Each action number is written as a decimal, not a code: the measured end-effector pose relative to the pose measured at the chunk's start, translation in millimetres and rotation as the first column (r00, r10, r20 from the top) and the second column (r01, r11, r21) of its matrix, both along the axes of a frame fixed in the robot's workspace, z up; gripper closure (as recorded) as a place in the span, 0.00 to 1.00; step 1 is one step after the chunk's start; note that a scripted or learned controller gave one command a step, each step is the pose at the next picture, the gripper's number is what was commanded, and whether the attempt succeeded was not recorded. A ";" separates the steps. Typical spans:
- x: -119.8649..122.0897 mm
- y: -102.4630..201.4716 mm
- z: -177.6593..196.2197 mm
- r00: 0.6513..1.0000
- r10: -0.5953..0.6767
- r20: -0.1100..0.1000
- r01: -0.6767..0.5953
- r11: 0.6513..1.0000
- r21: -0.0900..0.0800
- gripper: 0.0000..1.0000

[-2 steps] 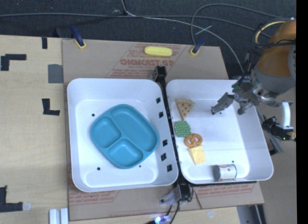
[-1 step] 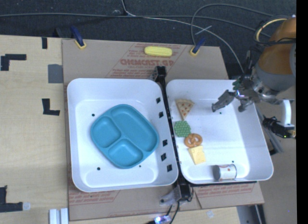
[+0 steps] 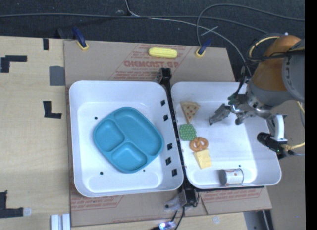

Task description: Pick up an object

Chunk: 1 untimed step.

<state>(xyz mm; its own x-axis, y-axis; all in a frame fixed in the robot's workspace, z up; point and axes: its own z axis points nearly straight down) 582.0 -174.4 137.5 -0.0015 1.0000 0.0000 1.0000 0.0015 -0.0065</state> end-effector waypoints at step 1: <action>-0.2 0.6 -52.9 1.000 0.000 0.006 0.000 1.000 -0.002 0.00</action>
